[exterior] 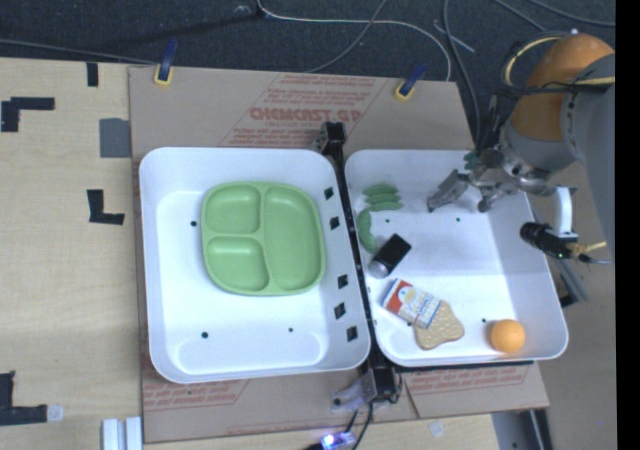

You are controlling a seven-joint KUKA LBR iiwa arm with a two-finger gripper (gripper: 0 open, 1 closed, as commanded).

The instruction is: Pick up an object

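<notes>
Over the right bin, near its back wall:
gripper (462, 194): hanging above the bin floor, fingers spread apart, nothing between them
arm (545, 108): grey, orange band at the wrist, comes in from the right edge
right bin (520, 278): white, shallow, carries all the loose items
black block (391, 254): small dark rectangular piece, left-centre of the right bin, well apart from the gripper; long axis runs diagonally, upper right to lower left; a lighter rounded end shows at its lower-left tip, can't tell what that is
green pieces (379, 200): flat leafy shapes in the back-left corner of the right bin, one lying crosswise, another trailing down along the divider side
packet (410, 303): red, white and blue, just below the black block; long axis slants from upper left to lower right
cookie (439, 327): tan, flat, touching the packet's lower-right end
orange ball (508, 336): round, front-right corner of the right bin, apart from the cookie
left bin (165, 268): white, side by side with the right one
green plate (263, 237): pale green, three compartments, sits flat mid-bin
bench (60, 268): light wood surface, brown cardboard sheet under both bins
</notes>
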